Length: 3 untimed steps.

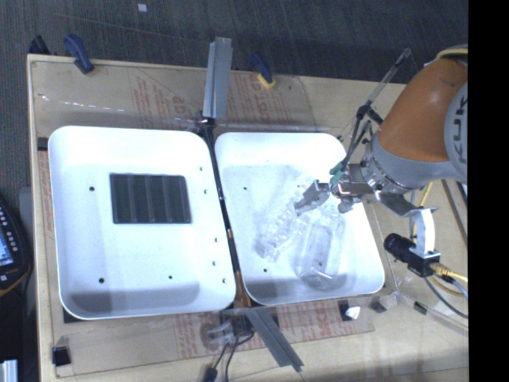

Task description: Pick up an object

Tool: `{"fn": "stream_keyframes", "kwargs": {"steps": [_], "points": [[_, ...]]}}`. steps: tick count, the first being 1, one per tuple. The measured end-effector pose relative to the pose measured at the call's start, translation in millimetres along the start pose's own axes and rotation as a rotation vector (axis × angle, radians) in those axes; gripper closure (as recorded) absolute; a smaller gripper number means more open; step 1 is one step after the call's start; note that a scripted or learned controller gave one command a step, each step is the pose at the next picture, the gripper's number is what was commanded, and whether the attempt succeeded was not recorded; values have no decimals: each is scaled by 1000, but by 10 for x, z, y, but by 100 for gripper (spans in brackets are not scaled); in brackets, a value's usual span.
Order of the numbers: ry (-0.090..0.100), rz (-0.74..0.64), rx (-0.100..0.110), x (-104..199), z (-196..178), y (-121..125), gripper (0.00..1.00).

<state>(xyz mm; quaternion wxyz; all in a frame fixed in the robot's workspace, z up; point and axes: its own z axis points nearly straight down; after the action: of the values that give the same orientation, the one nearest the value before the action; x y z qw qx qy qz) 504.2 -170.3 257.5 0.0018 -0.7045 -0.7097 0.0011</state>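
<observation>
In the right bin [238, 165] lie two see-through plastic things. One is a crinkled clear bottle or wrapper [280, 228], stretched slantwise across the middle. The other is a clear cup or jar [318, 253] lying nearer the bin's front right corner. My gripper [322, 194] hangs over the right part of this bin, just above the upper end of the crinkled piece. Its fingers point to the left, and nothing is seen between them. The orange band of the arm [421, 110] rises to the right.
The left bin [71, 237] holds a dark grey ribbed rectangular plate [150, 198]. A metal bar [216, 78] stands between the bins at the back. Blue clamps [78, 52] grip the bench's far edge. Cables and a black fitting [409, 253] lie right of the right bin.
</observation>
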Motion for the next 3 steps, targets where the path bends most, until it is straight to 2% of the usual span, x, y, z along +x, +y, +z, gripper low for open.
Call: {"fn": "stream_keyframes", "kwargs": {"steps": [1, 2, 3], "points": [[-1, 122, -5, 173, -662, -267, 0], [-2, 6, -2, 976, -5, -261, 0], [0, 205, 1, 510, 844, -83, 0]]}}
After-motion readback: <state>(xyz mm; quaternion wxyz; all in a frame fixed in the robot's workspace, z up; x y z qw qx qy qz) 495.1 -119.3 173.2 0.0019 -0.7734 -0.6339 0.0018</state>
